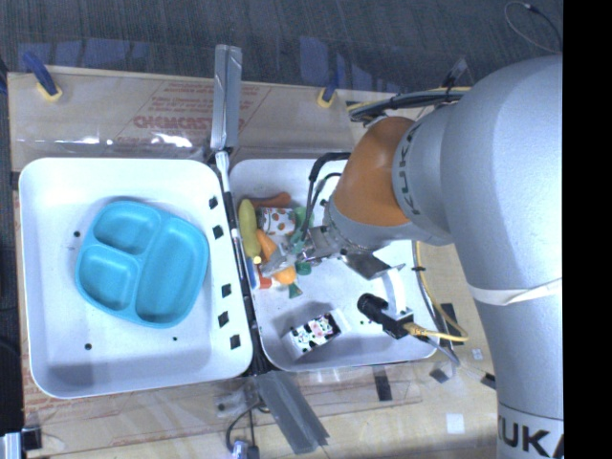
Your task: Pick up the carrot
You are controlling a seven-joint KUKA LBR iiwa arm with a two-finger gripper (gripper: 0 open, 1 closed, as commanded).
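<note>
Hand (304,249) is down in the right bin (273,172), just right of the yellow piece (247,226) and in among the clutter. Can't tell whether it's open or closed, since the wrist covers it.

Carrot (283,276) is, best guess, the small orange piece below and right of the yellow piece, close under the hand. Its long axis looks roughly left-right in view, slightly tilted, with a green bit at the right end. It's too small to confirm which end is the tip, and I can't tell if the hand is touching it.

A patterned box (277,223) sits just right of the yellow piece, with a red-orange piece (273,200) above-right of it. Another orange bit (266,247) is against its lower right. A black-and-white card (316,331) lies well below-right of it, on its own.

The left bin (57,218) is left of the yellow piece, across the divider, and holds a blue sectioned plate (142,261).

Desk (143,419) is pale wood. Behind the bins is a clear sheet (124,113) with red print, held by blue clamps (43,82). Beyond the desk is dark ribbed flooring.
</note>
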